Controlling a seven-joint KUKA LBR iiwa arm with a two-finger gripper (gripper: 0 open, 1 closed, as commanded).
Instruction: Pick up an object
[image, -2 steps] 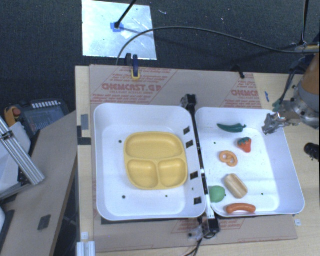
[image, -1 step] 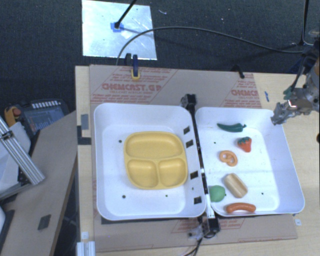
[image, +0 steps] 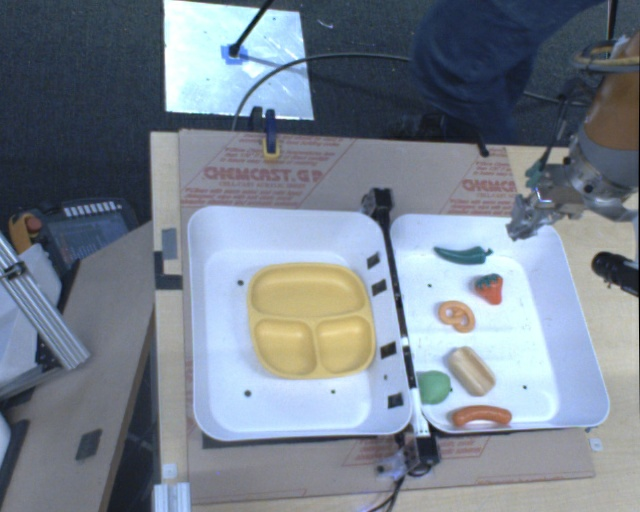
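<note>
Six small toy foods lie in the right bin (image: 572, 300), and any of them would serve as the object to pick up. A green chili pepper (image: 462, 255) lies toward twelve o'clock in that bin, a strawberry (image: 488, 288) just beside it at about four o'clock from it, a pretzel (image: 456, 316) near the bin's middle, a bread roll (image: 470, 369) below that, a green rounded piece (image: 433, 386) against the divider at about seven o'clock, and a sausage (image: 481, 416) along the six o'clock wall. All lie apart from one another, except that the green piece and the roll sit close together.

The left bin (image: 210, 300) holds a yellow divided plate (image: 303, 320), roughly centred.

The gripper (image: 524, 222) hangs at the right bin's one o'clock corner, over or just outside the rim, with nothing between its fingers that I can make out; whether it is open or closed I cannot tell at this size. No object has been picked yet.

These look like hollow plastic play foods, so probably light, stiff and somewhat slick. The pepper is nearest the gripper, but thin and curved; pinching across its thicker middle seems safest. The roll looks the easiest target, taken across its short width. The sausage lies close to the wall, which may crowd a finger.
</note>
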